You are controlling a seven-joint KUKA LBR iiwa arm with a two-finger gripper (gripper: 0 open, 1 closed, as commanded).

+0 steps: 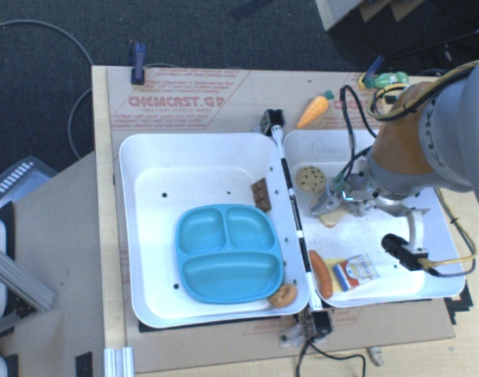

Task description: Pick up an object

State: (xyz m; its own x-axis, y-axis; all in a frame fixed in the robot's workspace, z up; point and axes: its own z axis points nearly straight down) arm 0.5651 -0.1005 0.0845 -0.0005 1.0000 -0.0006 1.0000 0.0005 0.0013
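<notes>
Now, gripper (327,205) low in right bin (451,283) | just near of cookie (309,179), over beige piece (330,219) | fingers' state: cannot tell | blue tray (228,252) in left bin (145,210).

bins (133,210): 2 | tray (228,252): 1 | cookie (309,179): 1 | carrot (313,110): 1

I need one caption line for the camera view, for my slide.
Gripper low in the right bin beside a cookie; blue divided plate in the left bin.

The grey arm (447,132) slants in from the right, its orange band above the wrist, gripper (327,203) lowest at its left end.
</notes>
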